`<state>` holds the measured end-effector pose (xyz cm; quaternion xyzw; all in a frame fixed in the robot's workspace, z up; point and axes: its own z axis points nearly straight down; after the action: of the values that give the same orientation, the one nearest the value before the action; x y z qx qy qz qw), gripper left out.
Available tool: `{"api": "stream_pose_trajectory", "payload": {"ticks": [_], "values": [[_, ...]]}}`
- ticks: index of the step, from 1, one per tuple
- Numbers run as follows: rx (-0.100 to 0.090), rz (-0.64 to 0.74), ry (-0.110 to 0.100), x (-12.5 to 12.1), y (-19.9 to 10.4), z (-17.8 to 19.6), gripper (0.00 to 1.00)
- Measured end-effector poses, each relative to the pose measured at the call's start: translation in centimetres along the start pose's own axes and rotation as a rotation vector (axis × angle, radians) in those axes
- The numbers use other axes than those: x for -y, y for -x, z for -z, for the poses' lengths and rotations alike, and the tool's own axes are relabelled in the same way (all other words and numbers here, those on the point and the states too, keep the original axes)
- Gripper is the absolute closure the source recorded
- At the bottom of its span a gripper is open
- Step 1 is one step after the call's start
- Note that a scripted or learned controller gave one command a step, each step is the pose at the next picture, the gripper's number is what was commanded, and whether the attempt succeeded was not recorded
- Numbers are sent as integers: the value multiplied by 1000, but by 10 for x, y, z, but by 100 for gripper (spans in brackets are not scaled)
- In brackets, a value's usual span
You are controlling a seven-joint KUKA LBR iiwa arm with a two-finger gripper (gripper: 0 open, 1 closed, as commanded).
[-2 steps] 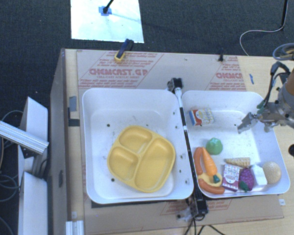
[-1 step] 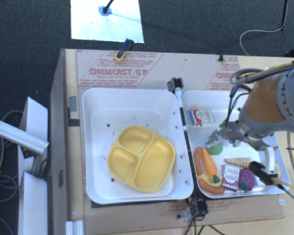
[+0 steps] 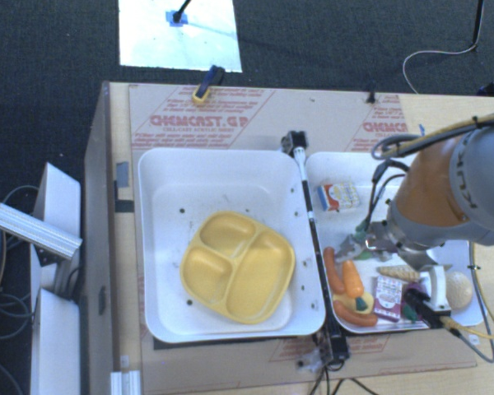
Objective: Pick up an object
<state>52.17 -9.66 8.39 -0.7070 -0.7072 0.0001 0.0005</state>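
My gripper (image 3: 359,246) hangs low over the middle of the right bin (image 3: 358,164), at the end of the grey arm with the orange band (image 3: 432,189). Just below and left of it lie two orange carrots (image 3: 343,276). A long reddish sausage (image 3: 356,318) and a small yellow piece (image 3: 363,304) rest at the bin's near edge. A red packet (image 3: 388,296) and a pale bread stick (image 3: 399,274) lie under the wrist. A white and red carton (image 3: 338,196) sits toward the bin's far left. The arm hides the bin's right part.
The left bin (image 3: 173,179) holds a yellow divided plate (image 3: 239,266). A beige egg-shaped thing (image 3: 459,287) and a dark green item (image 3: 415,306) sit at the right bin's near right corner. A black divider bar (image 3: 307,204) runs between the bins.
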Motion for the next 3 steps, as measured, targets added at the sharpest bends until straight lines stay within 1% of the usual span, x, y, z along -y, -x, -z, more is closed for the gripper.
{"api": "stream_pose_trajectory", "payload": {"ticks": [1,2,3], "values": [[1,2,3,-48,10,1,0],[1,0,2,-10,-8,0,0],[1,1,4,-11,-8,11,100]]}}
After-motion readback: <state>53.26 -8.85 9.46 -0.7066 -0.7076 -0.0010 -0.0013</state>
